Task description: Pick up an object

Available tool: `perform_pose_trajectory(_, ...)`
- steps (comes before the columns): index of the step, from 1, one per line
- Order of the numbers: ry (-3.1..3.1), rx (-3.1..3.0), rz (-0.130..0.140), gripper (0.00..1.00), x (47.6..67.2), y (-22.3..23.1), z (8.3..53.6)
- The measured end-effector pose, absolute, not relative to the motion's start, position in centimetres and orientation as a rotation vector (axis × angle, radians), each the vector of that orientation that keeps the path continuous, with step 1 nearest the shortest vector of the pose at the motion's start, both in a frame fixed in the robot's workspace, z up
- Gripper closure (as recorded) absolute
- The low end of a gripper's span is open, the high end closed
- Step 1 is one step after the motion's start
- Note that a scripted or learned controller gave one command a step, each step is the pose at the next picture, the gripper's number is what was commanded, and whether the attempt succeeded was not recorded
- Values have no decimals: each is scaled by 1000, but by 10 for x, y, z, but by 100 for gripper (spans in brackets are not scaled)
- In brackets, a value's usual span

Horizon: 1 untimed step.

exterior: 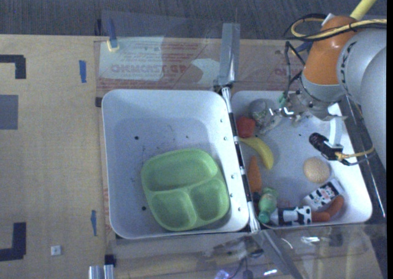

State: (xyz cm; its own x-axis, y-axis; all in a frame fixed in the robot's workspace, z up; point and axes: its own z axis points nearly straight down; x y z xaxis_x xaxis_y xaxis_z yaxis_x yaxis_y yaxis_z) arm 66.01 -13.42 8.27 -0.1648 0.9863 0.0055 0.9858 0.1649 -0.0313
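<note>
Your gripper (pixel 284 113) hovers upper right over the right bin (pixel 362 207), jaw state unreadable; nothing lifted, pick pending.

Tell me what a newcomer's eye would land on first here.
The green divided tray lying alone in the left bin stands out first. Next comes the arm's orange band at upper right, above the right bin, where a yellow banana lies among small toys.

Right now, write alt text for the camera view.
A grey arm's gripper hangs over the right bin, near a red toy, banana and carrot. The left bin holds a green divided tray.
</note>
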Motion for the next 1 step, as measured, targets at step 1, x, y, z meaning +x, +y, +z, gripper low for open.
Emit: perform_pose_trajectory(1,-2376,-2008,41,100,659,-135,94)
